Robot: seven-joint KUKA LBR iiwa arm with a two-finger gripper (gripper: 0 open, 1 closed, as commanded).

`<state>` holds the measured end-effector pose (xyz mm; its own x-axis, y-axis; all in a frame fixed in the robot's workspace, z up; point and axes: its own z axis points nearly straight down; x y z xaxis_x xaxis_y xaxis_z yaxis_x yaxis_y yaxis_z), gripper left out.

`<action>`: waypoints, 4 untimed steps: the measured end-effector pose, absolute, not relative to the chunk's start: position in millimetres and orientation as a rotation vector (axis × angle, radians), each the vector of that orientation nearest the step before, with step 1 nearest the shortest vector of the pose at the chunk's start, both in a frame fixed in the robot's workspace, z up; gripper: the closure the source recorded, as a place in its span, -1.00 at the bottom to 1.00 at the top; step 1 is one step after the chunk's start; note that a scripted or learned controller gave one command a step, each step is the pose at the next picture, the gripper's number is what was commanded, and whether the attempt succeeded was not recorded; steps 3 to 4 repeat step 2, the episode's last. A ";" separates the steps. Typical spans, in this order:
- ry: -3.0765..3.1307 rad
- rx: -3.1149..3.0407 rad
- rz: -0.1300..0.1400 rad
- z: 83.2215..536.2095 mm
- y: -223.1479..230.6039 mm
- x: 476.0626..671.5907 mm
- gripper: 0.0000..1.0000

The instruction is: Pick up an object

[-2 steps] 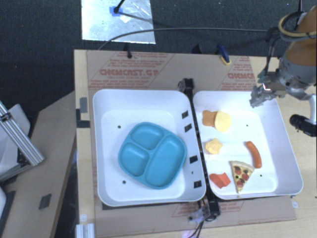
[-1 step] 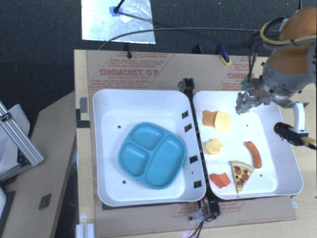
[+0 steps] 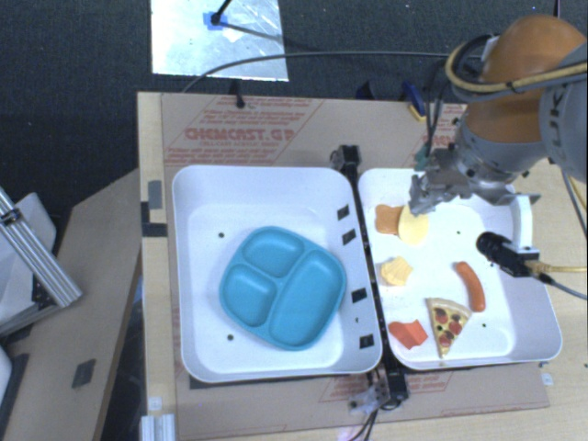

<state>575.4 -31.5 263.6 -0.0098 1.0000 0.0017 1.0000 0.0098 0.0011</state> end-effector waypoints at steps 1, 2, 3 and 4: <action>-2.231 -2.210 -0.002 261.7 15.3 569.0 1.00; -2.231 -2.210 -0.001 243.3 67.1 556.6 1.00; -2.231 -2.210 -0.001 243.3 67.1 556.6 1.00; -2.231 -2.210 -0.001 243.3 67.1 556.6 1.00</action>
